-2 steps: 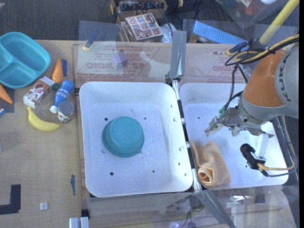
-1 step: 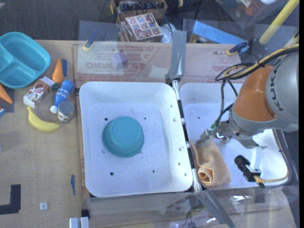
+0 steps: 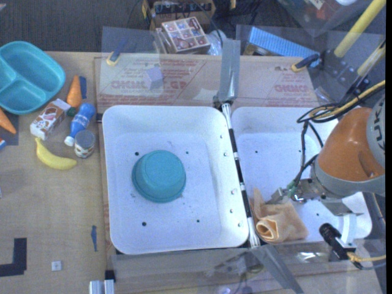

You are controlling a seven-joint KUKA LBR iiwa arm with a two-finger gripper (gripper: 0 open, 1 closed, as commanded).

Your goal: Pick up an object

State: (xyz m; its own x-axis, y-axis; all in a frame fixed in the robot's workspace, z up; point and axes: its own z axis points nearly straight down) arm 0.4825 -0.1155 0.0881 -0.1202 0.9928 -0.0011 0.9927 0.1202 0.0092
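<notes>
The gripper [image 3: 288, 195] hangs low in the right bin [image 3: 269, 127], just above the tan cloth [image 3: 280, 220] bunched in the near left corner; whether it is open or closed I cannot tell. To grasp well, it should descend onto the cloth's raised fold, clear of the bin wall, then close fully before lifting.

Grey arm [image 3: 343, 185] — orange band [image 3: 350, 152], black cables [image 3: 318, 112]

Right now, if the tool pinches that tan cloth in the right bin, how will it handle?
The tan cloth lies crumpled with a rolled fold, so it is probably floppy and would drape when lifted. It looks thin, so likely light. Pushed, it may bunch up rather than slide, since it sits against the right bin wall.
</notes>
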